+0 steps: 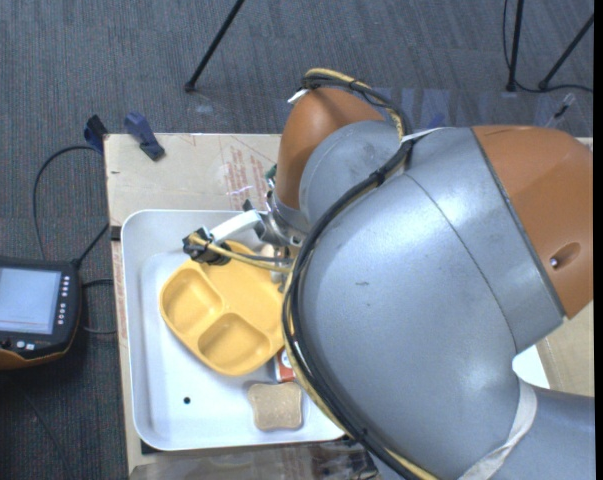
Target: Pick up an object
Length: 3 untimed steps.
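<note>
I read the gripper [266,230] low at the yellow divided plate's [221,318] one o'clock rim, probably lining up. Jaw state: cannot tell. Toast slice [276,406] lies at six.

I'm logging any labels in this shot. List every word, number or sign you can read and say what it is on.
Nothing can be read with confidence.
Reddish print on the wooden bench top: too faint and blurred to read.
Screen of the handheld pendant on the floor: lit, with no readable characters.
Yellow divided tray and white bin: no markings visible.
</note>
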Each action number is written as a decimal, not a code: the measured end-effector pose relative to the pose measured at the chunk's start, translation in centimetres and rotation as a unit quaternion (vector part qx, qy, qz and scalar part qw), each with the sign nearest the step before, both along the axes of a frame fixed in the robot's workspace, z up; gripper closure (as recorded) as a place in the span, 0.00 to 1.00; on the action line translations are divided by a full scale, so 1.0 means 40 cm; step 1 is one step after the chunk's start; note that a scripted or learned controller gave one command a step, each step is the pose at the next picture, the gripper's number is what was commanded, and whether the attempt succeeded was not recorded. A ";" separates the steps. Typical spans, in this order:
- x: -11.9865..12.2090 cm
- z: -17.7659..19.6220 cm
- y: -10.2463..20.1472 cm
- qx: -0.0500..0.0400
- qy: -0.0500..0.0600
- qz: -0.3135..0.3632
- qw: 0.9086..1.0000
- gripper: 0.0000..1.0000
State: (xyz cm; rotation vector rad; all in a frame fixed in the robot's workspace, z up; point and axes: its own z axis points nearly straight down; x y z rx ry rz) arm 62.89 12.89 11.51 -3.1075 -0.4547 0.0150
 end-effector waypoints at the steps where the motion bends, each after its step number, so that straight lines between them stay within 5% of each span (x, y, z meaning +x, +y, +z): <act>1: -0.006 -0.069 0.142 0.002 -0.004 -0.047 0.999 1.00; 2: -0.042 0.277 0.026 0.001 -0.008 -0.034 0.999 1.00; 3: -0.003 0.345 0.065 -0.001 -0.002 0.098 0.995 1.00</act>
